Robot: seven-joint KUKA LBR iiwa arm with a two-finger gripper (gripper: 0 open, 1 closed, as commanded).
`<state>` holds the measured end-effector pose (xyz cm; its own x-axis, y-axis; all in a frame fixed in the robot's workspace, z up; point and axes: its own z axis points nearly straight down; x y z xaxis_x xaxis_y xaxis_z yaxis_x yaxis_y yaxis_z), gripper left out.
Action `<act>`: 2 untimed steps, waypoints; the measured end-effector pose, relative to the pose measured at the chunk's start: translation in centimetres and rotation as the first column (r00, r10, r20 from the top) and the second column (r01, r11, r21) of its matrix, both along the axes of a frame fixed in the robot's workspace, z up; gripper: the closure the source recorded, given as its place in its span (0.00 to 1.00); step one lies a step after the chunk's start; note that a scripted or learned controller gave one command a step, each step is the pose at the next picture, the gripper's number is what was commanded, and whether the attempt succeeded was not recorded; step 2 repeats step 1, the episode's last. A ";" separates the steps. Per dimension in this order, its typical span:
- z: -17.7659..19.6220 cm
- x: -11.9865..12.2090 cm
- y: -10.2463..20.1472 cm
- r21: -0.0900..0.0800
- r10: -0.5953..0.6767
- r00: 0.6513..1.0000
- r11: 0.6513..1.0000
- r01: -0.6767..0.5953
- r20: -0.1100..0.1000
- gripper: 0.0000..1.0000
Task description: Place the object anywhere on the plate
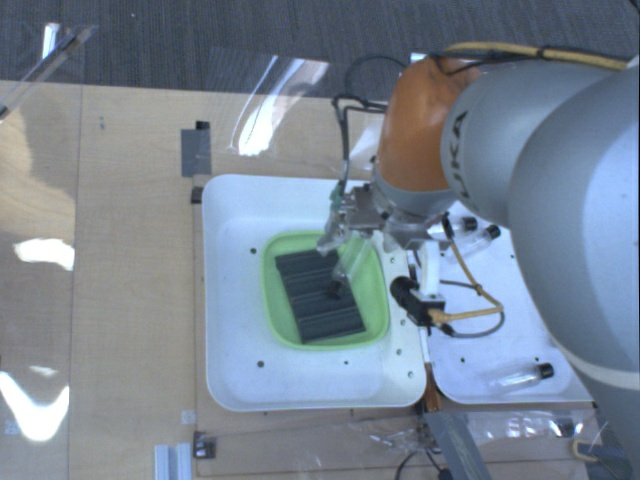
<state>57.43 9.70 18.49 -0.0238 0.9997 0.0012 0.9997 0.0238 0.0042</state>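
A green plate (372,313) lies in the left white bin (232,298). A dark grey ribbed slab (318,296) rests flat on the plate, covering most of its middle. My gripper (340,253) hangs over the plate's upper right part, just above the slab's far right corner. The grey arm with its orange band (425,133) reaches in from the right and hides the plate's back right rim.
The right white bin (500,353) holds a clear tube with a dark cap (522,375) near its front. A second clear tube (472,232) lies by the wrist. Black and yellow cables (455,313) loop over the wall between the bins.
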 end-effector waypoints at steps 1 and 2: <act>3.9 0.3 -4.9 -0.001 0.002 1.000 1.000 -0.002 0.004 0.00; 3.9 0.3 -4.9 -0.001 0.002 1.000 1.000 -0.002 0.004 0.00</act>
